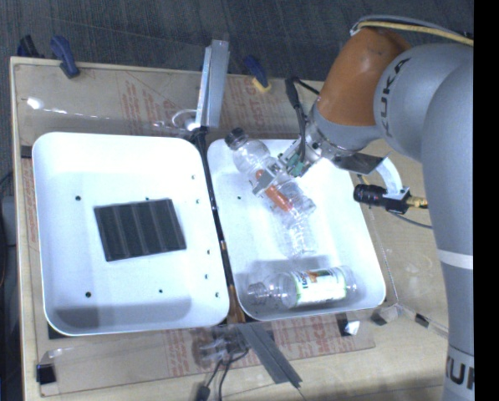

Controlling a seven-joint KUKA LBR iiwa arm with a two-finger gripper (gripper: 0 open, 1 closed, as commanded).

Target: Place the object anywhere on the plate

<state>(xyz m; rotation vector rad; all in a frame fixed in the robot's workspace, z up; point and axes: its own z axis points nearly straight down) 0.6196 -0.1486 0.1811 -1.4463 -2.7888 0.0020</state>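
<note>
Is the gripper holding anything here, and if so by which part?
Cannot be told: the gripper is down on a clear bottle in the right bin, but a grasp isn't visible.

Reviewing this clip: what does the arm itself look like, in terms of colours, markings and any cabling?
The arm is a bulky, rounded grey body with an orange band above the wrist and dark KUKA lettering on the grey shell. A thin cable arcs over the orange section. The gripper end is small, metallic, with a greenish part.
</note>
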